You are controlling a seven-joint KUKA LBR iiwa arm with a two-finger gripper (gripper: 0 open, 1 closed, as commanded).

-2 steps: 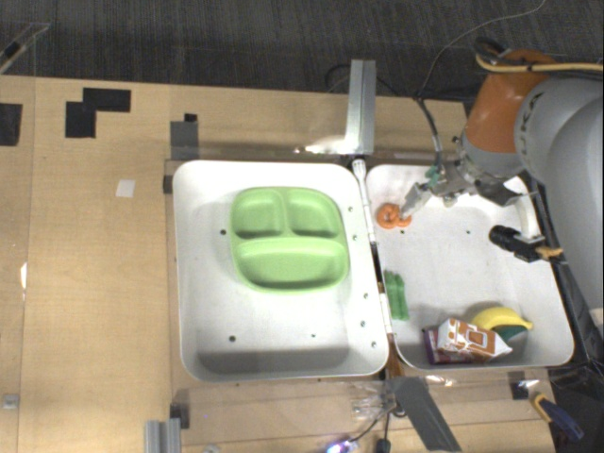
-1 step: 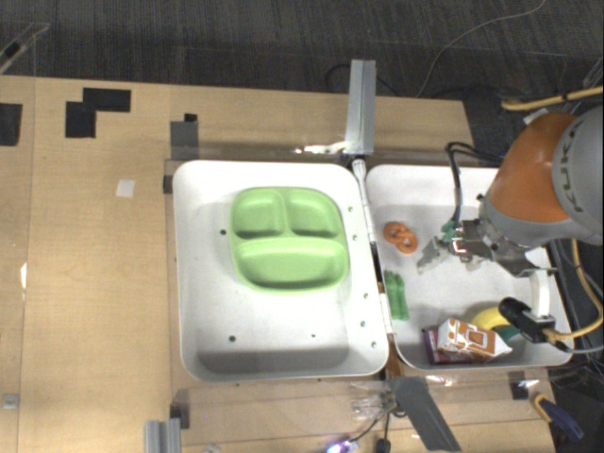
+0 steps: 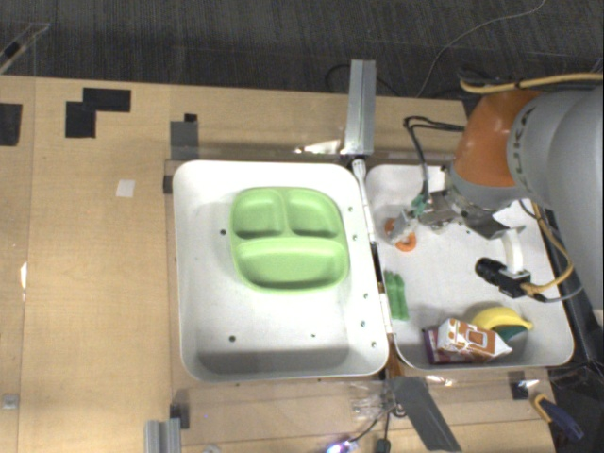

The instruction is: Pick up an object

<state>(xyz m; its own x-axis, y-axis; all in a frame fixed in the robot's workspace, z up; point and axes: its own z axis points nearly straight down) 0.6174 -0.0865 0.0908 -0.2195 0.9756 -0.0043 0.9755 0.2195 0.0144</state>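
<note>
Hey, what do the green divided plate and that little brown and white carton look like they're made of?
The green plate looks like moulded plastic with a matte, evenly coloured surface and soft rounded compartment edges. The carton seems to be printed cardboard or a plastic toy copy; its flat printed faces and folded shape suggest card, but the view leaves that open.

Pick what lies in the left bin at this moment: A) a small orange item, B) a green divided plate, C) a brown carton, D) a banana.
B: the green divided plate lies in the left bin, while the banana and carton sit in the right bin.
</note>
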